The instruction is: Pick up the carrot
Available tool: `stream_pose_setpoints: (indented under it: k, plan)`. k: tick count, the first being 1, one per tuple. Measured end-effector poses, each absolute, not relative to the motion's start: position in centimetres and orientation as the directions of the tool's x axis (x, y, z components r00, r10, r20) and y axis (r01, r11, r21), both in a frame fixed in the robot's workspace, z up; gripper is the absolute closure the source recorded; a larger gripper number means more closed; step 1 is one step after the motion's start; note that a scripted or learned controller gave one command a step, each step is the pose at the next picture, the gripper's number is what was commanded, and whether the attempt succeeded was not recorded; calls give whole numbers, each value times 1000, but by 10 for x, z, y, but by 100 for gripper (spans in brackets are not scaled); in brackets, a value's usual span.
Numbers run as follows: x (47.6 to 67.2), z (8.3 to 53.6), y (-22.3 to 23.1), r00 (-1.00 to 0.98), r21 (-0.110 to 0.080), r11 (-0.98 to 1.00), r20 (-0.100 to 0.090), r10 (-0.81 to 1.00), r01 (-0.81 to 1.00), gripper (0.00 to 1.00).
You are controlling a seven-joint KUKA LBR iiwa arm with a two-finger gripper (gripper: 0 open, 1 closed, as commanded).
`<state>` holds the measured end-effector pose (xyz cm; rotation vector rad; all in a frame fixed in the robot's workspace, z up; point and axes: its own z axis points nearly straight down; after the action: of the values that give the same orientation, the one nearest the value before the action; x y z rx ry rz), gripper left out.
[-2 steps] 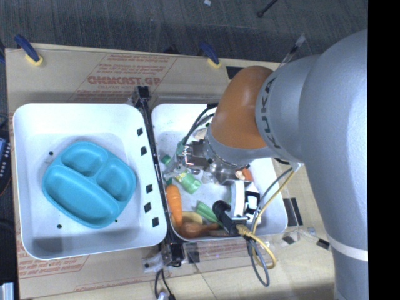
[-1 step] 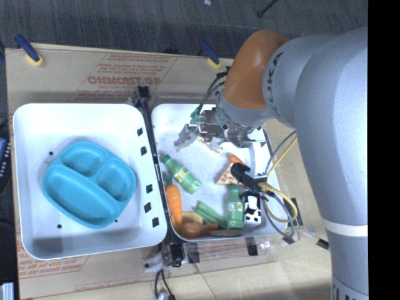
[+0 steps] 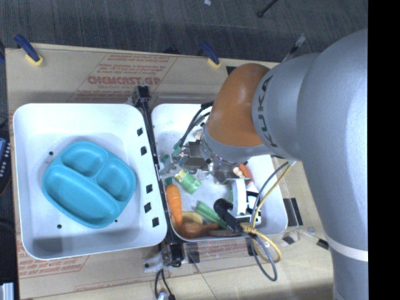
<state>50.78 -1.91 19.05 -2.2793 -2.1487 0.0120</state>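
The orange carrot [image 3: 174, 204] lies lengthwise in the right bin [image 3: 164, 119], close to its left wall and towards the front. My gripper [image 3: 194, 160] hangs low over the middle of that bin, just up and right of the carrot's top end. The grey wrist and its orange band cover most of the gripper. The carrot lies free on the bin floor with nothing touching it.
Around the carrot lie green pieces [image 3: 187, 181], a green pod [image 3: 207, 210] and a brown item [image 3: 194, 229] at the front wall. A small orange piece [image 3: 244, 170] peeks out by the wrist. The left bin [image 3: 37, 120] holds a blue divided plate [image 3: 89, 183].
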Motion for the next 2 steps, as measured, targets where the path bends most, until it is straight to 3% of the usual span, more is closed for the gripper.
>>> stream_pose_setpoints:
  k: [1, 2]
  plan:
    - [514, 191, -66, 252, -6, -252, -5, 968, 968, 0]
    - [475, 190, -23, 367, -13, -367, -3, 930, 930, 0]
